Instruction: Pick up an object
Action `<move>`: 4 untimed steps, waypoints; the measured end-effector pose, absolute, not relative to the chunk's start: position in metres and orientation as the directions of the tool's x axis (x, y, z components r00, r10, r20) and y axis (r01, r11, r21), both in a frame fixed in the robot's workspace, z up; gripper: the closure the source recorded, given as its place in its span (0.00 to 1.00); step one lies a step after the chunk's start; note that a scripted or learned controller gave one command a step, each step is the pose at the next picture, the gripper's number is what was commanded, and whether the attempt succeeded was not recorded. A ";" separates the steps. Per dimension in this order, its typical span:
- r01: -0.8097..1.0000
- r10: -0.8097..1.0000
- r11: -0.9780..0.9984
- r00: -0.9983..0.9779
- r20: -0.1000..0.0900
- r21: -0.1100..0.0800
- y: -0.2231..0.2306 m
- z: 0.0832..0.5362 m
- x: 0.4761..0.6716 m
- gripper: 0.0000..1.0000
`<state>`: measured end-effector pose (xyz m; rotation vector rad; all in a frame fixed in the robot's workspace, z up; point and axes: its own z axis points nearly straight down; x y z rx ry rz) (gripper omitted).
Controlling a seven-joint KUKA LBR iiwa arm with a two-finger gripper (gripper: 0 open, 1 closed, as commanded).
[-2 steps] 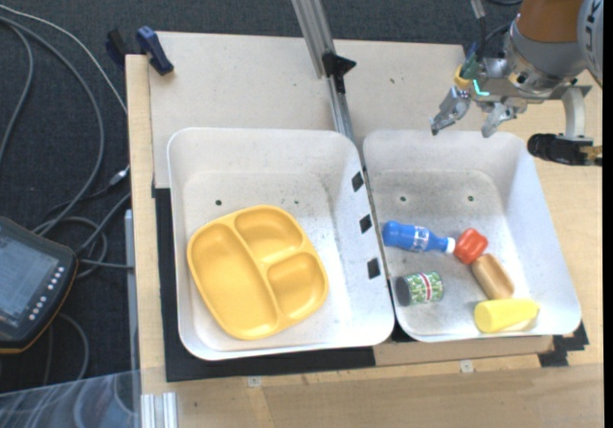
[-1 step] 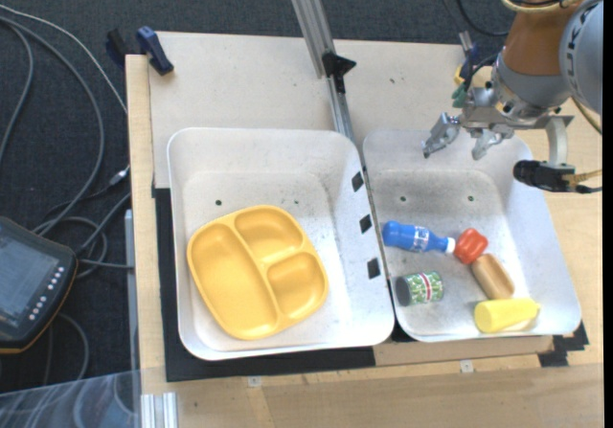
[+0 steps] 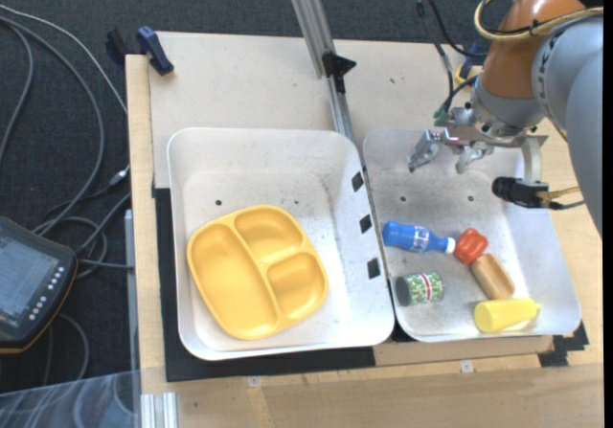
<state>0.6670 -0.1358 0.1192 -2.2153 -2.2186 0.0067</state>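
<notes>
Bottom right of frame, right bin (image 3: 565,306) holds the pickable items along its lower part: yellow block (image 3: 505,315) nearest the bottom edge, tan cylinder (image 3: 491,275) just above it w/ a red-orange piece (image 3: 470,245) touching its upper end. Left of those, small green can (image 3: 421,288) on its side; above it a blue bottle (image 3: 416,237) lying flat, white neck pointing right toward the red-orange piece.

Lower left-center: left bin (image 3: 249,153) w/ a yellow divided tray (image 3: 257,270), 3 compartments, sitting askew.

Upper right: gripper (image 3: 442,153) over the right bin's upper part, fingers spread apart, nothing btwn them, well apart from all items. Grey arm w/ orange band (image 3: 536,19) behind it.
</notes>
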 end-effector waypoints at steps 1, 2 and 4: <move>1.000 1.000 0.002 -0.002 0.001 -0.005 -0.135 0.091 0.667 0.00; 1.000 1.000 0.003 -0.003 0.000 0.000 -0.134 0.105 0.668 1.00; 1.000 1.000 0.002 -0.002 -0.001 0.007 -0.133 0.218 0.669 1.00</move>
